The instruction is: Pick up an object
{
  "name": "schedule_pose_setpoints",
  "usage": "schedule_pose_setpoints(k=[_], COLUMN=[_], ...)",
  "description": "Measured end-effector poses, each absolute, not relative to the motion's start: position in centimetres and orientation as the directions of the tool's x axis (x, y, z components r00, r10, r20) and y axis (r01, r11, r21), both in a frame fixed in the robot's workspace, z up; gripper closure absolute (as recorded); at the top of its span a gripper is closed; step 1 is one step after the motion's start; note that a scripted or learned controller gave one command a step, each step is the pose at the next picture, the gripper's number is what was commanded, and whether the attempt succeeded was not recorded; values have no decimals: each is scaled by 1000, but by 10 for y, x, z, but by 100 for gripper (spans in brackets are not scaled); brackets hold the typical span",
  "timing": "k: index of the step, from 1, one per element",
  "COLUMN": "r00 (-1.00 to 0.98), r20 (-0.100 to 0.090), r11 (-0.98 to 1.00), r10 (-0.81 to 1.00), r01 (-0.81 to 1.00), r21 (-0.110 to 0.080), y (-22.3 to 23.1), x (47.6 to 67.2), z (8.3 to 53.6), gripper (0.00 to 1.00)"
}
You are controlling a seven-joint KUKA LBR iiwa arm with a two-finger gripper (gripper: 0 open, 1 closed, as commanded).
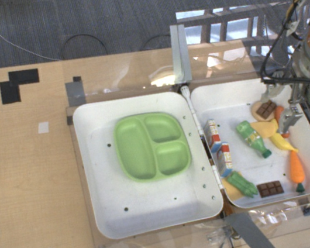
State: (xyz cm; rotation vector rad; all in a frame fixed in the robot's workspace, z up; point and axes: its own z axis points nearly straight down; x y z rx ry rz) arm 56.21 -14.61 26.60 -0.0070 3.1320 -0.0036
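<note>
The two-finger pincer (290, 120) hangs at the right bin's (222, 98) far right, fingers slightly spread, pinching nothing, just above the curved yellow plastic banana (281, 141). Just beside it sit a round brown biscuit (265, 110) and a green plastic bottle (253, 139); an orange toy carrot (295, 168) lies nearer. Best bet: straddle the banana's narrow middle, drop straight, avoid nudging the crowded neighbours.
</note>
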Motion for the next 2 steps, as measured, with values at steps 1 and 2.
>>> schedule_pose_setpoints(k=[1,2], r00=[-1000,-996], r20=[-14,-14], r11=[1000,996], r10=[-17,92], r01=[-17,92], r21=[-3,0], y=[-145,-120], x=[547,595], z=[99,89], gripper=[0,0])
